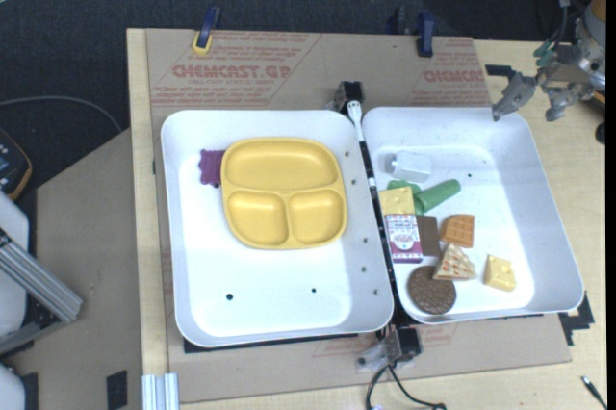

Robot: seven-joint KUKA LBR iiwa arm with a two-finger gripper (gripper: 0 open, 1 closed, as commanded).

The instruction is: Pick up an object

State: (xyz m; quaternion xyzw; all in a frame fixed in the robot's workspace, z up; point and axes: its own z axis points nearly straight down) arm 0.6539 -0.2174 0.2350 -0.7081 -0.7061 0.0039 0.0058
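Several small toy foods lie in the right bin (539, 206): a green piece (439, 194), a yellow block (396, 200), a dark wrapped packet (404, 236), a waffle square (458, 229), a sandwich wedge (455, 263), a brown cookie (431, 292), a cheese wedge (499, 273) and a pale clear item (409, 166). My gripper (531, 103) hangs over the bin's far right corner, well apart from the pile. Its two fingers are spread open with nothing between them.
The left bin (192, 283) holds a yellow divided plate (284, 192) with a purple piece (210, 166) at its left edge. A black divider (366, 177) runs between the bins. Clamps (424, 33) stand at the board's far edge.
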